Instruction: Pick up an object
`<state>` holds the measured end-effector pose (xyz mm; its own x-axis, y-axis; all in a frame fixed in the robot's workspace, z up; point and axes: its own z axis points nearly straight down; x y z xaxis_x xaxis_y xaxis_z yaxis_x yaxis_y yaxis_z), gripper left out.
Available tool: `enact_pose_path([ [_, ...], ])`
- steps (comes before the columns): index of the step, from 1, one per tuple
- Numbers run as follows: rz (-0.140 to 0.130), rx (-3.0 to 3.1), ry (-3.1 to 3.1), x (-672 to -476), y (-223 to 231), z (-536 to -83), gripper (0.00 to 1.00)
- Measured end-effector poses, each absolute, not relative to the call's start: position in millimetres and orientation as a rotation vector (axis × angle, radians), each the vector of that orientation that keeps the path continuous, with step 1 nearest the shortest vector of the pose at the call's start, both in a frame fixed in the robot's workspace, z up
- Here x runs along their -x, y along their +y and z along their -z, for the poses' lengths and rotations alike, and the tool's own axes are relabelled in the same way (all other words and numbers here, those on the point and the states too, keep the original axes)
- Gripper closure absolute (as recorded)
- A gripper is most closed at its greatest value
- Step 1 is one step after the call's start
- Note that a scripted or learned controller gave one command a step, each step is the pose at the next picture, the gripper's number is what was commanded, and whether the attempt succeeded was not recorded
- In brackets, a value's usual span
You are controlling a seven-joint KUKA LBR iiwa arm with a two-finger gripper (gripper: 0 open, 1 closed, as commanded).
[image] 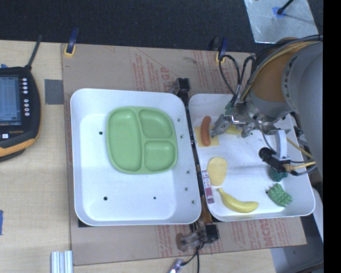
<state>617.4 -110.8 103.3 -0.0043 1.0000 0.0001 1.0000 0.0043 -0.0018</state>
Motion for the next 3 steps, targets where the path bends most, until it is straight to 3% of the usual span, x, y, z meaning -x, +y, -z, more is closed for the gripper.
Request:
enact_pose_path([
  [1,-0.003,2.218,-2.222,-647.9,-165.8,-92.0,0.0],
  [2,-0.003,2.216,-2.223,-656.1,-211.8,-91.8,0.0],
  [3,-0.003,2.216,-2.223,-596.3,-159.3,-91.6,0.0],
])
